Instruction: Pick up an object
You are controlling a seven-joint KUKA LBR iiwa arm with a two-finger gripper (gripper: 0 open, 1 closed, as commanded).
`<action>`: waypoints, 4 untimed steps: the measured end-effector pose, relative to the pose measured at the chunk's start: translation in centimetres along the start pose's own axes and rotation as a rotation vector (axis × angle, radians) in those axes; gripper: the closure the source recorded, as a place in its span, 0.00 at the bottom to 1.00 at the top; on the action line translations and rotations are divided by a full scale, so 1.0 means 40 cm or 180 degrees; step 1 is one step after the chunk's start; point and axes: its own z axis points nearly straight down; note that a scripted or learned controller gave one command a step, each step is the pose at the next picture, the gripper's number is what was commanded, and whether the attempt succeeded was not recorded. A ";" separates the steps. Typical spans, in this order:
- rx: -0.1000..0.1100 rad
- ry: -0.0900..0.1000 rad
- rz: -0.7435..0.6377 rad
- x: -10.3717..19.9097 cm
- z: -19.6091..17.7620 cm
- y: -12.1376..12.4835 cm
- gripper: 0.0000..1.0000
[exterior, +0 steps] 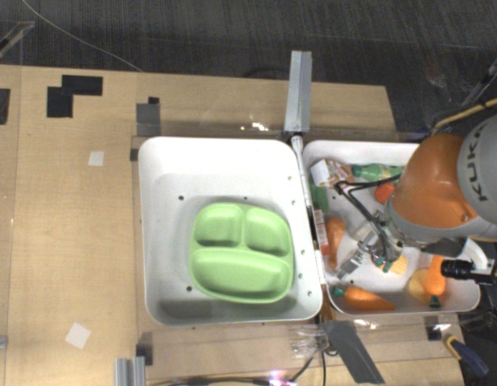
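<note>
My gripper (367, 257) is low inside the right bin (466, 300), reaching down among a jumble of toy foods. An orange carrot-like piece (369, 298) lies just in front of it by the bin's near wall. Another orange piece (335, 238) sits to its left along the divider. A yellow-orange item (429, 283) rests to its right. At the back of the bin lie a green bottle (379, 170) and a small white packet (322, 171). The arm's orange band (429, 185) hides the middle of this bin.
The left bin (164, 215) holds a green divided plate (242, 252) near its front. A metal post (298, 95) stands behind the seam between the bins. Black cables (357, 195) run from the wrist over the right bin's objects.
</note>
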 end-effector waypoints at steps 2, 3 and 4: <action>0.0035 0.0040 0.1043 -0.191 0.009 0.124 0.00; 0.0024 0.0012 0.0789 -0.143 0.003 -0.077 0.00; -0.0004 -0.0037 0.0759 -0.153 -0.032 -0.065 1.00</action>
